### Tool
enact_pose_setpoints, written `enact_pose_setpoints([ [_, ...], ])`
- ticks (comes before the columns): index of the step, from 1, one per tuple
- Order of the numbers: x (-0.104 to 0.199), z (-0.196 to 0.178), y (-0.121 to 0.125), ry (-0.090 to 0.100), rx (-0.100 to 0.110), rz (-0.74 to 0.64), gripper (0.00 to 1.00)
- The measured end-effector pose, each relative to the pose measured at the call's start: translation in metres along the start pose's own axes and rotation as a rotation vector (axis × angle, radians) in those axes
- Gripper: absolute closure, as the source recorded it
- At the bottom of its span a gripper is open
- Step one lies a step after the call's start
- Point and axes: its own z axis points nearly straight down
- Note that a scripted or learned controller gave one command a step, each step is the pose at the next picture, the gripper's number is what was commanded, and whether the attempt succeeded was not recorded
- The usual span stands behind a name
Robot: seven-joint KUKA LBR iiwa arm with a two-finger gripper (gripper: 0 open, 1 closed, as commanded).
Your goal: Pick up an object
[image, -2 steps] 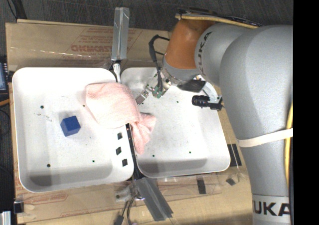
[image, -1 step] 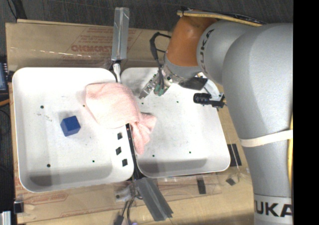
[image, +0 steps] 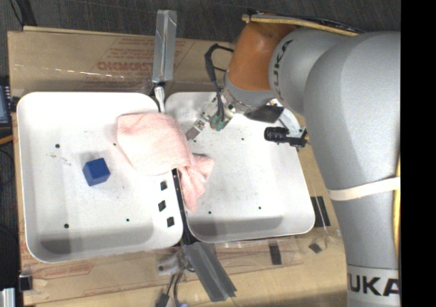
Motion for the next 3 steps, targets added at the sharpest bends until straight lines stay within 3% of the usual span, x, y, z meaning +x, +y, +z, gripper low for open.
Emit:
enact_pose_setpoints([
  [1, -0.001, -0.011, 0.001, -0.004, -0.002, -0.005, 1.0],
  [2, -0.001, -0.011, 0.001, -0.003, -0.002, -0.005, 0.0],
  [3, 0.017, 0.009, -0.022, 0.007, 0.004, -0.137, 0.0],
])
